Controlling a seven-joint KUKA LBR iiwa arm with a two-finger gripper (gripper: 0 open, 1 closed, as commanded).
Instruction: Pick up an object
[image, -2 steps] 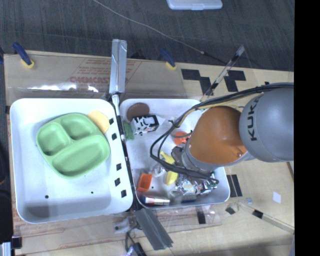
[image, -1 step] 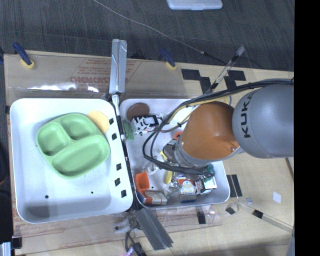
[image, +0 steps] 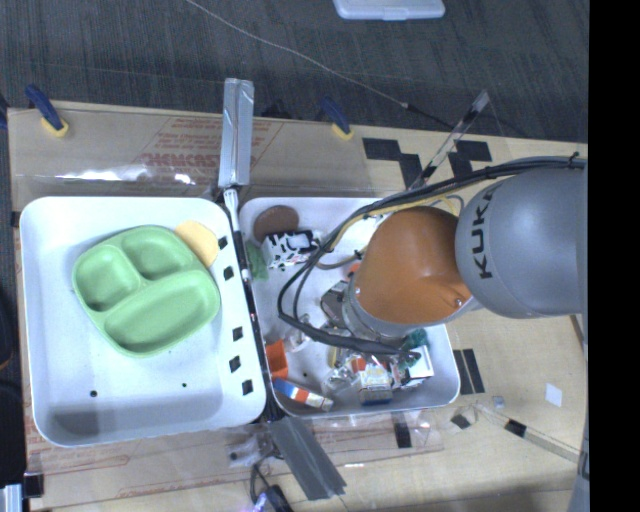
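Observation:
My arm's orange band (image: 410, 265) and grey wrist hang over the right bin (image: 448, 385). Beneath them, my gripper (image: 372, 366) is down among a cluster of small packaged items (image: 385, 380) near the bin's front wall, and the wrist covers most of it. Loose in the same bin lie a brown rounded object (image: 280, 218), a black-and-white patterned item (image: 291, 248), a small green piece (image: 258, 263), an orange piece (image: 276, 357) and a tube with a red and blue end (image: 300, 396).
The left bin (image: 50, 400) holds a green divided plate (image: 148, 288) with a yellow object (image: 199, 240) at its far right corner. Black cables (image: 300, 290) loop from the wrist over the right bin. A metal bar (image: 236, 130) stands between the bins at the back.

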